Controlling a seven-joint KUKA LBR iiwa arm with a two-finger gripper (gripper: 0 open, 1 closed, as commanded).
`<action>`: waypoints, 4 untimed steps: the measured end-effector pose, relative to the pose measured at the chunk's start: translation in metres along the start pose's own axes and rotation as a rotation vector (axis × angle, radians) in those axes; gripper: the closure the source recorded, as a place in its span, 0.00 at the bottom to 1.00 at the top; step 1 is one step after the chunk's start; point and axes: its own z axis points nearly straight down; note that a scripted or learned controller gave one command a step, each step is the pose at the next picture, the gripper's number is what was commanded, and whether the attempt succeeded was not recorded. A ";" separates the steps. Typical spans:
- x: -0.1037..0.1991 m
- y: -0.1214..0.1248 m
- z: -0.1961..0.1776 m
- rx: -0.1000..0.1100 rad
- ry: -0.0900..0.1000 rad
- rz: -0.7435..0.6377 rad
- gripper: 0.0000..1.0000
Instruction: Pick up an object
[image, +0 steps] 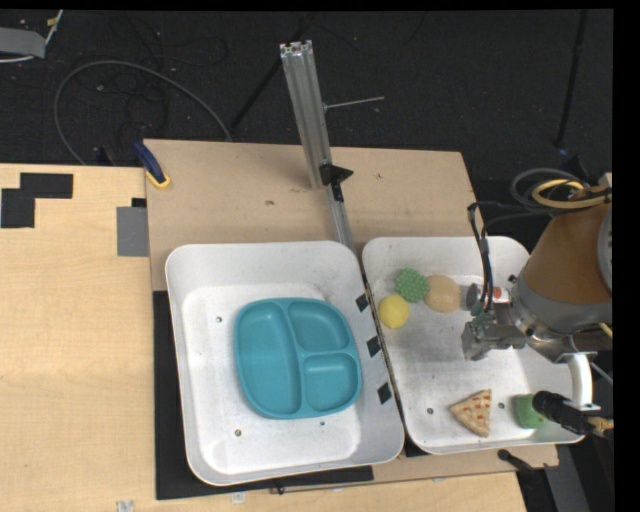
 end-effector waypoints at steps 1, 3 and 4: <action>0.004 -0.003 -0.062 -0.003 0.000 -0.001 1.00; 0.051 -0.005 -0.086 0.004 0.002 -0.003 1.00; 0.104 -0.013 -0.074 0.005 0.003 -0.003 1.00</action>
